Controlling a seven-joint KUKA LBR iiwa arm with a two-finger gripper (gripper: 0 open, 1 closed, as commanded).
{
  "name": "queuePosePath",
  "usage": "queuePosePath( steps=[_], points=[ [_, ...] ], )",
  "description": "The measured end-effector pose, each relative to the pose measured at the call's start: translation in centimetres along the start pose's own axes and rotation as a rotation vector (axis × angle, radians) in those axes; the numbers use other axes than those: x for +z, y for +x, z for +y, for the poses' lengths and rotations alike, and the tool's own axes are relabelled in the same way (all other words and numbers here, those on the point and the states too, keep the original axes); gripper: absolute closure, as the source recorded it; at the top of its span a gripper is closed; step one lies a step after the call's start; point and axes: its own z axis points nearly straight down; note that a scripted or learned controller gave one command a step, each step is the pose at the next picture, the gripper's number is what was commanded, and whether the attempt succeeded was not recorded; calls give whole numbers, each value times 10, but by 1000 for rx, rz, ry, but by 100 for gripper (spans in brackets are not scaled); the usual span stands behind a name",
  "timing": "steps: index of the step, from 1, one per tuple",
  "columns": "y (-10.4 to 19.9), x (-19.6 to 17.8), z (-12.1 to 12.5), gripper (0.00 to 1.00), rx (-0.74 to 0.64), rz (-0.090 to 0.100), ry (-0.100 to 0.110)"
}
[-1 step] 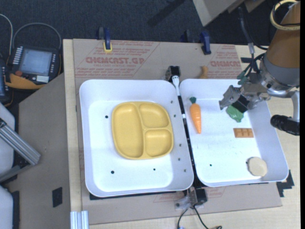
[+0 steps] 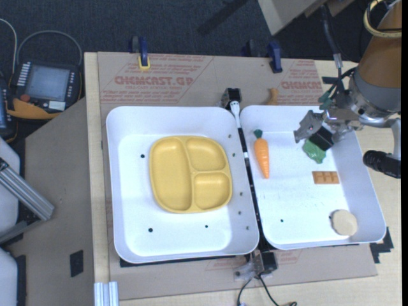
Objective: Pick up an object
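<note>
Tool [image 2: 317, 139] over right bin [image 2: 366, 190], clamped on green piece [image 2: 313, 150]; carrot [image 2: 261, 156] left, cracker [image 2: 326, 178] just below.

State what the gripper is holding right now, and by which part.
It cannot be told. The gripper is right over a green object in the right bin, but the view doesn't show that object between its fingers.

Yellow divided plate [image 2: 190, 174]; blue clamps [image 2: 144, 51]; handheld screen [image 2: 44, 81].
</note>
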Motion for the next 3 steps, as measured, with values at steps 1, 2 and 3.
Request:
queuePosePath(
  steps=[1, 2, 3],
  points=[
    [0, 43, 3, 0, 0, 1, 6],
    [6, 96, 11, 0, 0, 2, 7],
    [1, 158, 11, 0, 1, 2, 7]
  ],
)
